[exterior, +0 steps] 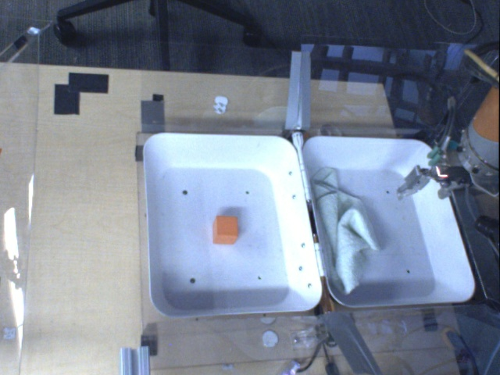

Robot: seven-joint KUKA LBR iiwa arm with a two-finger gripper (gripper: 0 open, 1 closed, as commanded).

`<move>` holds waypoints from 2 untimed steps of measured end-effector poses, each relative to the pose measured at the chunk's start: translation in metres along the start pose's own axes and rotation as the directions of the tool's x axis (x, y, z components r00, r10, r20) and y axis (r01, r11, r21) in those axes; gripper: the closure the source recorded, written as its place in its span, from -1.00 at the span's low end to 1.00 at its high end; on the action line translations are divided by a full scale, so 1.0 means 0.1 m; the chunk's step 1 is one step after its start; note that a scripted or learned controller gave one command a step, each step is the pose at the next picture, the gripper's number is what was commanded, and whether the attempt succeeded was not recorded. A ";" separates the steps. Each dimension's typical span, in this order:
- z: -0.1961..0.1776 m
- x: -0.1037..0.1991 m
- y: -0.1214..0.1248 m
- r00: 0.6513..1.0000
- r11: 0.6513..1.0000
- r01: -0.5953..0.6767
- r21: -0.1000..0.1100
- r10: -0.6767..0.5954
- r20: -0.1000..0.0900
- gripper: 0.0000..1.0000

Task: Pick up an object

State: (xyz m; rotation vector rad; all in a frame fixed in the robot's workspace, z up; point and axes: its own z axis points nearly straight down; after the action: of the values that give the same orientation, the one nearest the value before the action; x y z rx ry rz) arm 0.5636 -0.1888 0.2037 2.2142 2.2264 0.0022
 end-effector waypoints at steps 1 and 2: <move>0.40 -0.17 0.37 0.957 0.957 0.292 -0.002 -0.292 0.002 -1.00; 0.28 -0.16 0.39 0.956 0.956 0.294 -0.008 -0.294 0.005 1.00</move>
State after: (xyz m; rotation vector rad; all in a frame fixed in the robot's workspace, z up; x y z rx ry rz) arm 0.6029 -0.2049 0.1755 1.8534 2.5236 0.0074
